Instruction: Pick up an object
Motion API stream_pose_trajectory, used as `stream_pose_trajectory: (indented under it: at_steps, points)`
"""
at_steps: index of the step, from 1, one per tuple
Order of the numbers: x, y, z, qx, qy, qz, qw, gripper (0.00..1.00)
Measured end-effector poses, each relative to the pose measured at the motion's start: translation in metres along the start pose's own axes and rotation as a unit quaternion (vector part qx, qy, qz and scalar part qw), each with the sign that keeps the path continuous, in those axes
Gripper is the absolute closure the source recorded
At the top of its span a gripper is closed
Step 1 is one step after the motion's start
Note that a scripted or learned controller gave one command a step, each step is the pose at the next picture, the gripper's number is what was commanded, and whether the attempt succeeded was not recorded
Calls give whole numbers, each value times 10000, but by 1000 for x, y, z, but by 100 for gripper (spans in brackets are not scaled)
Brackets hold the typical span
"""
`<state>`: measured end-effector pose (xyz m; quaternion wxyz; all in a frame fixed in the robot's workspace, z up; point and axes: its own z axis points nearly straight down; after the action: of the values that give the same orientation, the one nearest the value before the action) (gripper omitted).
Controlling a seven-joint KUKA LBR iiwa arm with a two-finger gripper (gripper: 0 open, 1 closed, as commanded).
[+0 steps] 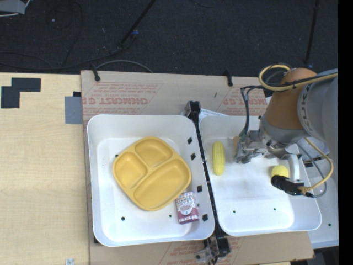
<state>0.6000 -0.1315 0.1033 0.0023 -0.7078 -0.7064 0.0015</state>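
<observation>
Yellow corn cob [218, 158] lies in the right bin [259, 217], near the divider; my gripper [246, 152] hangs just beside it, grasping nothing I can see, its spread unreadable; I judge this the approach; next I must centre over the cob and descend.

The bench [38, 170] has a light wooden top. A brown cardboard sheet [143, 93] with red print lies on it, toward the right edge. Two shallow white bins stand side by side on this sheet: the left bin [105, 225] and the right bin [265, 222], touching along their inner walls.
</observation>
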Motion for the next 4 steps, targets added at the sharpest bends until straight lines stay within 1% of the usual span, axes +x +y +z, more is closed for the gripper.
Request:
stream_pose_trajectory:
  at_steps: [1,2,3,4]
  points:
    - [-9,1,-59,-41,-11,5,10000,100]
    - [-10,-2,-122,-38,-8,-14,10000,100]
    - [-10,-2,-117,-15,-6,-14,10000,100]
    - [39,-20,-107,2,7,-27,10000,100]
